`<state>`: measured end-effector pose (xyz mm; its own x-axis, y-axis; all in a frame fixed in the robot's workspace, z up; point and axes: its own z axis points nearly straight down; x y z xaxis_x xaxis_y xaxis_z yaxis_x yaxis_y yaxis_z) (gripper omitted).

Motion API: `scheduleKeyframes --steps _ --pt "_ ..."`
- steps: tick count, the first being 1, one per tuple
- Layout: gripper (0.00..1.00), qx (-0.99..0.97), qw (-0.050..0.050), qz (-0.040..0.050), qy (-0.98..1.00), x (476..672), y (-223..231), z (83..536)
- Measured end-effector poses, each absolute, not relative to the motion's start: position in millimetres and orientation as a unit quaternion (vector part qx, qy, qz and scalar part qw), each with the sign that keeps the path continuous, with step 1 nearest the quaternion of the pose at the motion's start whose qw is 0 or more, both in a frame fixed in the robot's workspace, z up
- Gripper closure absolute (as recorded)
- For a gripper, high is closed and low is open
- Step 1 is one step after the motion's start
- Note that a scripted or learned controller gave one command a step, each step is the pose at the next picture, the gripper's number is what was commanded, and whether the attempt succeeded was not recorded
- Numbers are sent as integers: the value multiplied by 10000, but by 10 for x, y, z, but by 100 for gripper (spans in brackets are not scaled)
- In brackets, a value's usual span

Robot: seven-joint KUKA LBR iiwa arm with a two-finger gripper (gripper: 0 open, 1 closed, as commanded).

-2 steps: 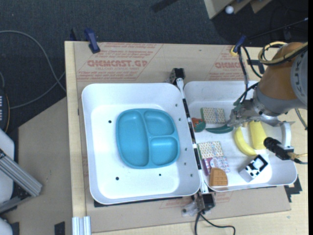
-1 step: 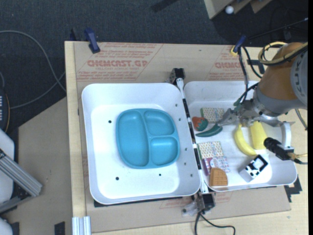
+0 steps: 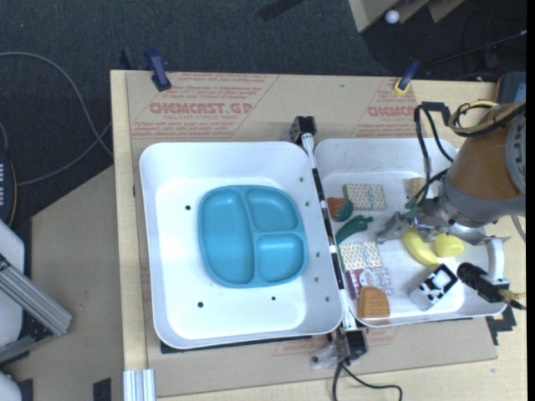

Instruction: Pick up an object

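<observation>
The right bin (image 3: 376,153) holds several small objects. A yellow banana (image 3: 417,248) and a yellow lemon-like piece (image 3: 449,245) lie near its right side. A black-and-white block (image 3: 434,284) sits just in front of them. Two patterned packets (image 3: 365,196) (image 3: 360,255), a green piece (image 3: 354,224), an orange piece (image 3: 336,206) and a brown waffle-like piece (image 3: 374,303) lie along the bin's left half. My gripper (image 3: 403,222) hangs low over the bin's middle, just above and left of the banana, under the arm's orange band (image 3: 489,170). I see nothing clearly held in it.
The left bin (image 3: 167,182) carries a blue divided plate (image 3: 251,234). A black hinge strip (image 3: 322,215) runs between the two bins. Cables (image 3: 435,132) loop off the arm above the right bin's far corner. Blue clamps (image 3: 155,69) grip the bench's back edge.
</observation>
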<state>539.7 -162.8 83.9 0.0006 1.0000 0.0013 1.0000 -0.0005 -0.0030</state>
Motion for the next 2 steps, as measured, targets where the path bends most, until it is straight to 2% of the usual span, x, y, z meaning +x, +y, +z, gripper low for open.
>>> scheduleKeyframes --steps 1,2 --pt "100 -7075 1 -2 -7068 5406 -1628 943" --pt "100 -7063 -1 -11 -7080 5464 -554 1851"
